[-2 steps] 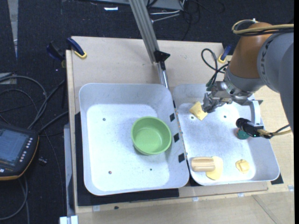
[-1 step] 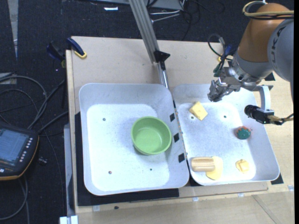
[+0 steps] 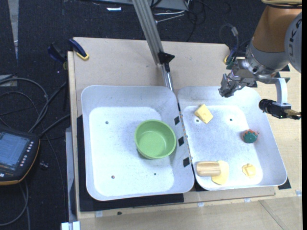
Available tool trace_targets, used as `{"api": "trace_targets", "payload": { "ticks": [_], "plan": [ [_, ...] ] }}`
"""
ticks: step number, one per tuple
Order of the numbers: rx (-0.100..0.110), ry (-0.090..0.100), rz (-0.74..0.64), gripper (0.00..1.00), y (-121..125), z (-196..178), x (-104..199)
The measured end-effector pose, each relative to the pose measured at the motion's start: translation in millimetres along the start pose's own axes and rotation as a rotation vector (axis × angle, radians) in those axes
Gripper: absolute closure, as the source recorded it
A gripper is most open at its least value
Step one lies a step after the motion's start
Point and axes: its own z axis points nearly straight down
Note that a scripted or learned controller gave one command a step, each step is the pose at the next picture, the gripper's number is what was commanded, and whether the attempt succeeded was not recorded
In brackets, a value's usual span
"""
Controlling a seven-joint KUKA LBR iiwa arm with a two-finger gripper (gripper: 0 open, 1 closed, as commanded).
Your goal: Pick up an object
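Objects for picking are all sitting in the bin under the gripper (image 3: 227, 91), so that's presumably why the arm (image 3: 273, 30) is hanging over the far edge of the right bin (image 3: 268, 176) instead of the left one. The gripper is hovering above the bin's far rim, clear of everything, and it's not carrying anything as far as the camera shows. Whether it's wide or narrow, can't tell, it's just a dark blob from this angle.

Closest to the gripper, a bit nearer the camera and toward the divider, the yellow wedge (image 3: 204, 113) is lying tilted on the bin floor. Farther out from the gripper, toward the arm's side, the small green and red toy (image 3: 249, 136) is sitting near the wall. Way down at the near end, well apart from the gripper, the tan bun-shaped piece (image 3: 208, 168) is resting against a flat yellow piece (image 3: 221, 178), with a small yellow lump (image 3: 248, 170) just beside them.

The left bin (image 3: 96, 176), on the far side of the divider from the gripper, is holding a single green bowl (image 3: 155, 139), sitting upright with nothing visible inside.

My guess is the wedge is the easiest target, being nearest and standing alone.
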Motion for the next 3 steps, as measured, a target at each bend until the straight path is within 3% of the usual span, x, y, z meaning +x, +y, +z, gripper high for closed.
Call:
{"api": "trace_targets", "payload": {
  "ticks": [3],
  "plan": [
    [0.003,0.002,-0.004,1.0,8,-4,162]
  ]
}}
